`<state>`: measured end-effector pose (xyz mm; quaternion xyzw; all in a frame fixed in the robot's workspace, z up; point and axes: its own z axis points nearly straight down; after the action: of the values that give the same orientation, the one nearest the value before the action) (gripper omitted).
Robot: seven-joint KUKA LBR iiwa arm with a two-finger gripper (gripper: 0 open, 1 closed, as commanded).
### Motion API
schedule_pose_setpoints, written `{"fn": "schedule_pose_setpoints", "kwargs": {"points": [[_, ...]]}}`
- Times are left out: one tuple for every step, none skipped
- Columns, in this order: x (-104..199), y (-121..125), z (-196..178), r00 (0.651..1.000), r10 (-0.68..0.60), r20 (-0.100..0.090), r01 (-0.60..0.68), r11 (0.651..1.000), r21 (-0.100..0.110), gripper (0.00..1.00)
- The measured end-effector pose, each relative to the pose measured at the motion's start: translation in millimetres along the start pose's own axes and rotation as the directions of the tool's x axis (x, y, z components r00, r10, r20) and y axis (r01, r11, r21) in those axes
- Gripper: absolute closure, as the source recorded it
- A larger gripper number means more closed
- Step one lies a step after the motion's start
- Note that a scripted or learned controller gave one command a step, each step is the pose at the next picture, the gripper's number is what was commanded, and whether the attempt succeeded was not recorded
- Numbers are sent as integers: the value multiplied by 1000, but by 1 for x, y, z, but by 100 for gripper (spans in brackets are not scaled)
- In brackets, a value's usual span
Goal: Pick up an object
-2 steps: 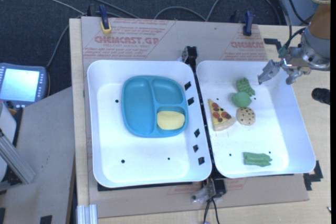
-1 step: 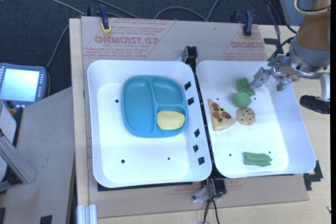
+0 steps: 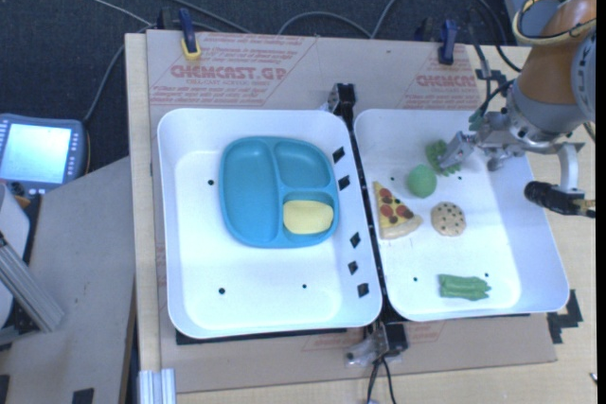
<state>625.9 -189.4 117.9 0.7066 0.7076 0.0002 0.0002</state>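
Observation:
The right bin [image 3: 530, 251] holds several toy foods. A pizza slice [image 3: 394, 211] lies by its left wall, with a green ball [image 3: 422, 181] beside it and a cookie [image 3: 448, 219] just to the right. A green pod-like piece [image 3: 463, 287] rests near the front edge. A small green leafy piece [image 3: 436, 152] lies toward the back. My gripper [image 3: 471, 149] hangs low over the back of this bin, its tip right beside the leafy piece. Whether it touches that piece I cannot tell.
In the left bin [image 3: 189, 279] sits a blue divided plate [image 3: 260, 189] with a yellow piece [image 3: 308, 217] in its lower right compartment. A black divider strip [image 3: 352, 203] separates the bins. The arm's orange band [image 3: 559, 52] rises at the back right.

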Motion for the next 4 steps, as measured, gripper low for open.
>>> {"fn": "schedule_pose_setpoints", "kwargs": {"points": [[1, 0, 35, 1000, -1, -2, 1, 1000, 6, 0], [1, 1, 21, 1000, -2, -1, 2, 1000, 2, 100], [-4, 3, -24, 1000, 1, 2, -1, 1000, -5, 100], [4, -1, -82, 1000, -1, 1, 1, 1000, -6, 100]]}}
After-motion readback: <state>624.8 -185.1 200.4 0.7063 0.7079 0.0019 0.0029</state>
